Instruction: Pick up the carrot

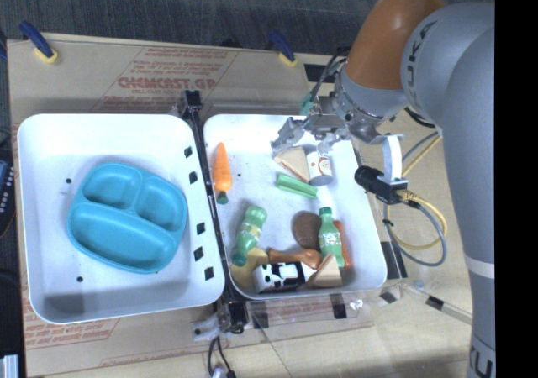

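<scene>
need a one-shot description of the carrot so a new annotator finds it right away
Of the two white bins, take the right bin, the one crowded with toy food rather than the one holding the blue tray. The carrot lies alone along that bin's left wall, next to the divider, pointing up and down the image. It is the only orange tapered piece, with a small green tip at its lower end.

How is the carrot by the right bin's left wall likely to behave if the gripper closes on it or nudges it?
The carrot looks like a smooth, rigid toy, so it would probably keep its shape but may slip between fingers. Its rounded, tapered body lies flat on the right bin floor, so a push would likely roll or pivot it. It sits close to the bin's left wall, which may crowd a grasp by the gripper.
</scene>
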Controlling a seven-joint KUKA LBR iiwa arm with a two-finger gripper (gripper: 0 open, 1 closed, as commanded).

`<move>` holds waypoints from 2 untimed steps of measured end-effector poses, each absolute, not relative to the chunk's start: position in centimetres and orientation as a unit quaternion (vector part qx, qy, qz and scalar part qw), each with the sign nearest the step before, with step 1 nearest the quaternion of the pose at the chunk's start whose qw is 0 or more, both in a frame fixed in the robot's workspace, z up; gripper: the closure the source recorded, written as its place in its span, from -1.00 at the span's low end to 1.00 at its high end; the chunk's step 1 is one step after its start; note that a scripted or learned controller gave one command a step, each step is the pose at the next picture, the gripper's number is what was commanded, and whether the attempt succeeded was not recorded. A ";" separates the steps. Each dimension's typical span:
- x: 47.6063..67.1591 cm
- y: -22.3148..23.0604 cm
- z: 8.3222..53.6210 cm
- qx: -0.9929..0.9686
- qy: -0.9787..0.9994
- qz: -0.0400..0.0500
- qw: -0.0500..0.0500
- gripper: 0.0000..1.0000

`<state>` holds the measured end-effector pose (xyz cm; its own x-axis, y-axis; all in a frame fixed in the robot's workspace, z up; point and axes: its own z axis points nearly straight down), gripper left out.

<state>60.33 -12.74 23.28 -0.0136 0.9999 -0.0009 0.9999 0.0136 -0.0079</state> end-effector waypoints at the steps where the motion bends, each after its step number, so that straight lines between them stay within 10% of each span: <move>1: 62.4 -9.7 13.9 -0.675 -0.738 0.006 0.005 -1.00; 2: 65.0 -9.8 9.1 -0.739 -0.674 0.005 0.001 -1.00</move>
<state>65.02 -9.75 9.14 0.0910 0.9958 -0.0062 0.9958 -0.0910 -0.0072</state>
